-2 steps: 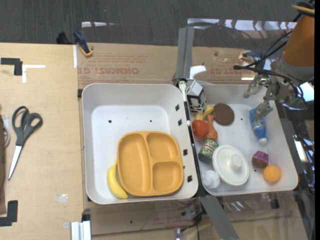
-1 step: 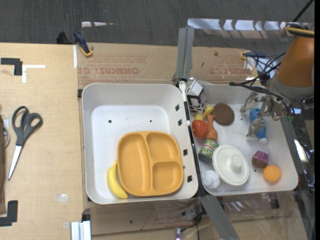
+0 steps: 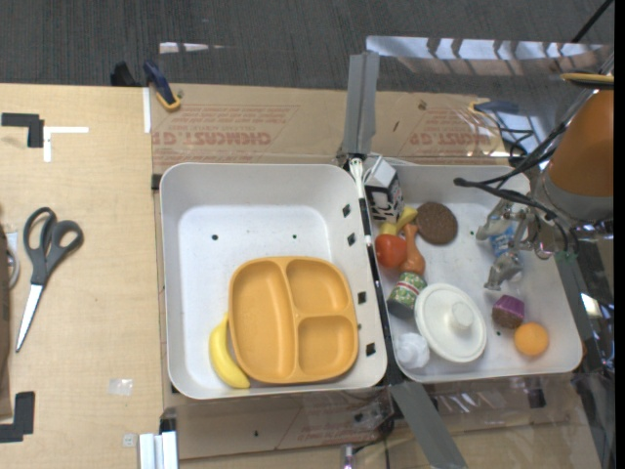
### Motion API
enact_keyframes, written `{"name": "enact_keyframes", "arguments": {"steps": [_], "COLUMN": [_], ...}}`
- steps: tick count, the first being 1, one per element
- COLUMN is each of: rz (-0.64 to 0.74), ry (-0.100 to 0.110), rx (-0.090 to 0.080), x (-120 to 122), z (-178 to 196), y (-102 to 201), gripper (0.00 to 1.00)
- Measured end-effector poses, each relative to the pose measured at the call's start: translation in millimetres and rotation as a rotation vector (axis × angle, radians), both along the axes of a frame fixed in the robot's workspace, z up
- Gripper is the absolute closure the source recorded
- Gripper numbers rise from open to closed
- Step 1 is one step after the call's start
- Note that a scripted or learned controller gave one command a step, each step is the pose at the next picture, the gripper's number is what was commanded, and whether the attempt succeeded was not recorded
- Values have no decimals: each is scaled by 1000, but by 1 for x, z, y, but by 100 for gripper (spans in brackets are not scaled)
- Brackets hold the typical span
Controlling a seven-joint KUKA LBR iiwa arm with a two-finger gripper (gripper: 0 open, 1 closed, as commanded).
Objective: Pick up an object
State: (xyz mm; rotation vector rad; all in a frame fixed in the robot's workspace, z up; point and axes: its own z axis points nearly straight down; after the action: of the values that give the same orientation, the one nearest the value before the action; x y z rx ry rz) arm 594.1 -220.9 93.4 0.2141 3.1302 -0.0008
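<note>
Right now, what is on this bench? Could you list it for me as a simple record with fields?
left bin: orange plastic divided tray; yellow banana tucked beside its left edge
right bin: white round lidded dish, brown round cookie, red tomato, small orange ball, purple piece
bench, far left: grey-handled scissors
end effector: over the right bin's right half

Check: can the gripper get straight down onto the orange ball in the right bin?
Probably yes. The orange ball sits in open floor near the bin's front right corner, and the gripper hangs just behind it. The purple piece beside it may crowd one finger.
</note>
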Motion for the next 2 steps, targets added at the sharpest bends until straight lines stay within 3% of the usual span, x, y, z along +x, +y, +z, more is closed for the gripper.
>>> {"name": "enact_keyframes", "arguments": {"steps": [1, 2], "rz": [-120, -40], "ry": [-3, 0], "rx": [0, 0], "x": [47, -4], "z": [0, 0], "y": [93, -2], "gripper": [0, 0]}}
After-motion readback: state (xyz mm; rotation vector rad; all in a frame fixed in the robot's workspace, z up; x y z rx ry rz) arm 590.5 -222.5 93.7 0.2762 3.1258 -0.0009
